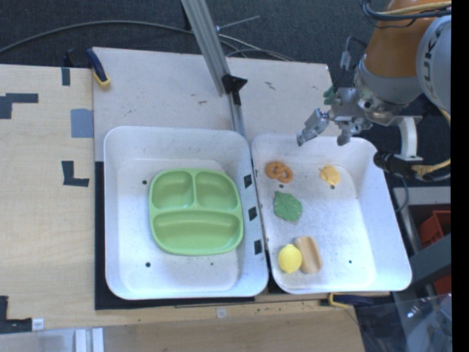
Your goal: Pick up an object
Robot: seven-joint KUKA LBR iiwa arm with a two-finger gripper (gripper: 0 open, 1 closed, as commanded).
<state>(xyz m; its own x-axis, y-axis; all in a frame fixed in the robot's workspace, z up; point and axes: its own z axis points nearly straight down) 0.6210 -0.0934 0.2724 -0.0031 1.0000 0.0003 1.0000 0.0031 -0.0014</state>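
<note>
My gripper hangs over the far edge of the right bin, its two fingers spread apart and open with nothing between them. Below it in the bin lie a brown pretzel and a small yellow-orange piece. Nearer the middle sits a green leafy item. At the front of the bin a yellow lemon touches a tan hot-dog bun.
The left bin holds a green divided plate. A grey metal pole slants across the back of the bench. A blue-and-yellow clamp sits at the back left. Cables hang by the arm at the right.
</note>
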